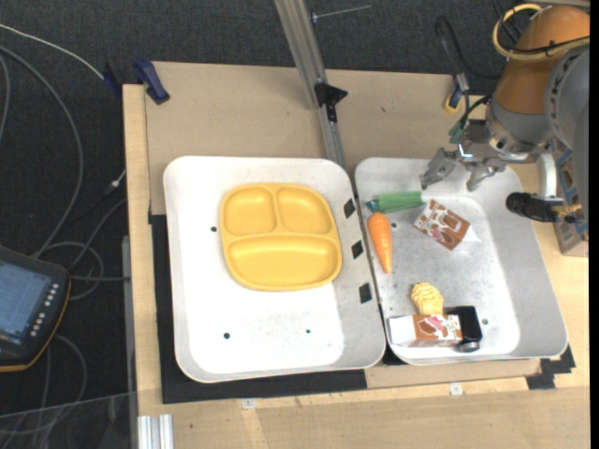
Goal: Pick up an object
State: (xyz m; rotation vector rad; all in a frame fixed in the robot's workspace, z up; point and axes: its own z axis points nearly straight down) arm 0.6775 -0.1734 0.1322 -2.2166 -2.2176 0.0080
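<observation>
My gripper (459,171) hangs over the far edge of the right bin (510,279) with its two fingers spread open and nothing between them. Just below it lies a brown and white snack packet (442,224). To the left, an orange carrot with a green top (380,237) rests along the bin's left side. Near the front of that bin sit a small yellow corn-like toy (427,296), a red and white box (428,328) and a black object (467,326).
The left bin (281,330) holds a yellow divided plate (279,235). A metal pole (304,36) slants over the bench between the bins. Black clips (356,249) stand along the divide between the bins. A tablet (23,302) lies off the bench at the left.
</observation>
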